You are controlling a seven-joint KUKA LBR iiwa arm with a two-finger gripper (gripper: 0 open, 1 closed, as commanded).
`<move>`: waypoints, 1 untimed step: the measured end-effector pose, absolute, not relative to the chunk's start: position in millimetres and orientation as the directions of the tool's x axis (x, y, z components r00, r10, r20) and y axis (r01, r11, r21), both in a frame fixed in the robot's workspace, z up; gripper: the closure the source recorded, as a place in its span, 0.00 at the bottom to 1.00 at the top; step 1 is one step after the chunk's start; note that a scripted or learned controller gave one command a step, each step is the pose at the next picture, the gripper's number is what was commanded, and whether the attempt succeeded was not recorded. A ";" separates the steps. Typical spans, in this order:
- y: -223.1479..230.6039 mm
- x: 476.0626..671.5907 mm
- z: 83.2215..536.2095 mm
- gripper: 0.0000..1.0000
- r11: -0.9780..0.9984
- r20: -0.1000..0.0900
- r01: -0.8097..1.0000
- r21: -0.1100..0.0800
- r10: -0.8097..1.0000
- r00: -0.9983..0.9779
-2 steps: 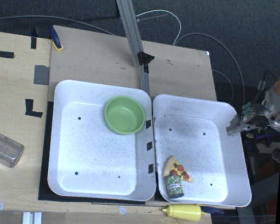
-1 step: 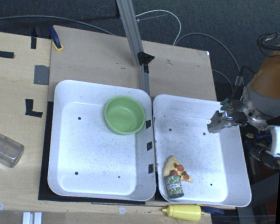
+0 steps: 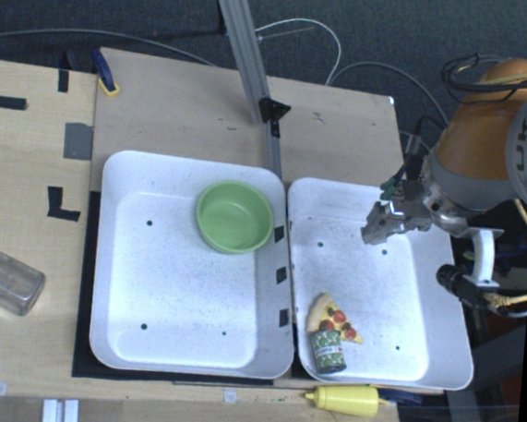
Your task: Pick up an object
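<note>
A: Camera view first: where is your gripper [image 3: 380, 224]?

B: Over the right bin [image 3: 435, 356], near its far edge. Whether it is apart or together I cannot tell from this slant; nothing shows in its grasp.

A: And something to pick?

B: A pizza slice toy [image 3: 334, 314] touching a small green can [image 3: 329, 351], both toward the bin's near-left part, down and left of me. I judge the can's long axis runs roughly toward the near rim.

A: Room?

B: Bare floor right of them; the dividing wall crowds their left. A green bowl [image 3: 234, 217] sits in the left bin [image 3: 122, 331], farther off.
</note>
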State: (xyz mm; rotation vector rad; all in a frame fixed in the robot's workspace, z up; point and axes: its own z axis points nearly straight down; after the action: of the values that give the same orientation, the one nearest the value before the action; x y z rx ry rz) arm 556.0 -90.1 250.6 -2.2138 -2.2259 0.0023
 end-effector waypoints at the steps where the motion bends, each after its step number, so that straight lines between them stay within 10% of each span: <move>1: -34.3 567.7 236.5 1.00 0.007 0.001 1.000 -0.003 1.000 -0.007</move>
State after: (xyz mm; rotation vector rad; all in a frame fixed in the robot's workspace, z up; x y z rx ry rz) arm 567.7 -34.3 236.5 -2.2117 -2.2269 0.0020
